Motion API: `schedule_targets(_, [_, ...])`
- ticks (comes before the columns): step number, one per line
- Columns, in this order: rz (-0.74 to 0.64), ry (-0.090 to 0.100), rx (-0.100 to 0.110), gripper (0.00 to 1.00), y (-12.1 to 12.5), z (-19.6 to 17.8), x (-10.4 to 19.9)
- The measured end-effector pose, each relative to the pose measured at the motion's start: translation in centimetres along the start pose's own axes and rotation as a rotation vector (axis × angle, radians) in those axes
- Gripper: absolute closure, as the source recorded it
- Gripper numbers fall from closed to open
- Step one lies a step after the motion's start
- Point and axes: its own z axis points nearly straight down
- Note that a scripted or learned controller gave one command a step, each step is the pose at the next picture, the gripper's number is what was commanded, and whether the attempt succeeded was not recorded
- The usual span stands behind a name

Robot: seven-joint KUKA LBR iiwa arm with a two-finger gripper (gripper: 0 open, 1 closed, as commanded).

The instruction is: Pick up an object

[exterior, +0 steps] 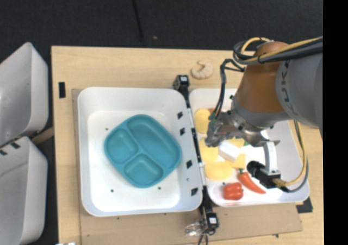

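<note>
hovering low over the right bin (pixel 288 198), the hand (pixel 220 132) sits above crowded yellow pieces (pixel 217 170) and a white block (pixel 229 152), its grip impossible to read from here, so i'd settle squarely over one piece, avoiding the red pepper (pixel 232 190).

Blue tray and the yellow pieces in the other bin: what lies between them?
In the camera view, bare white floor of the left bin, then the two bins' adjoining rims, separate the blue tray from the yellow pieces.
</note>
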Motion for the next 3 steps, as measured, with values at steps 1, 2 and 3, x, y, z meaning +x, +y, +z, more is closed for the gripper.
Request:
schedule_targets(1, [0.004,-0.002,0.000,1.00,0.1,-6.4,8.0])
schedule_targets(2, [0.009,-0.003,0.002,1.00,-3.2,-13.0,9.4])
schedule_targets(3, [0.014,-0.007,0.012,1.00,0.7,-6.5,9.9])
